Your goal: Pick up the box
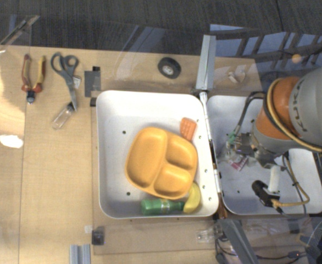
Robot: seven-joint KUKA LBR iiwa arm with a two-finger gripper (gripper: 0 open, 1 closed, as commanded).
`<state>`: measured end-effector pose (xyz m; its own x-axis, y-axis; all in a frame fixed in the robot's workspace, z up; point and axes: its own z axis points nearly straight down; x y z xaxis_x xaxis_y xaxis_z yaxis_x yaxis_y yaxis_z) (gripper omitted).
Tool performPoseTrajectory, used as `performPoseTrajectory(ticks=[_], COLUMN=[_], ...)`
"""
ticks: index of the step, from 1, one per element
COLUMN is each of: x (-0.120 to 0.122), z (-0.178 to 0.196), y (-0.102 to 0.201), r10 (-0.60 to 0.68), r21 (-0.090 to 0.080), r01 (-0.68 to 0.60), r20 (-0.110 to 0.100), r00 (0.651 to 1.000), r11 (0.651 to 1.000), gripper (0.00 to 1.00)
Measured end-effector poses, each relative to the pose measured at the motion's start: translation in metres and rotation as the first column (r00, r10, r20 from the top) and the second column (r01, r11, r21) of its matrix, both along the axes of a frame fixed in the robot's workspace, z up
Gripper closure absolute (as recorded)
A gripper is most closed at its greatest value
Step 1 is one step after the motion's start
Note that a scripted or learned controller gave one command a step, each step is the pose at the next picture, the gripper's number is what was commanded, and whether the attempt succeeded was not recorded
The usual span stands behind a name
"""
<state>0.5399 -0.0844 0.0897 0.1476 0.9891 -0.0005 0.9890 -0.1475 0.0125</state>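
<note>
My gripper hangs low over the left part of the right bin, below the grey arm with its orange band. A small pale box with pink markings lies on the bin floor right under the gripper's near side, partly covered by it. Whether the box sits between the fingers is hidden by the wrist.
The left bin holds a yellow divided plate, an orange ridged piece, a green bottle and a yellow fruit. Pliers, scissors and a tape roll lie on the bench behind.
</note>
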Motion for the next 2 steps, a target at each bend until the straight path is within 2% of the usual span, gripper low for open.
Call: performPoseTrajectory(ticks=[1,2], x=[0.0028,0.0028], z=[0.0119,0.0119], y=[-0.0012,-0.0012], r10=[-0.001,0.000], r21=[-0.003,-0.003], r01=[0.001,0.000], r20=[0.008,0.008], r00=[1.000,1.000], r11=[1.000,1.000], gripper=[1.00,0.00])
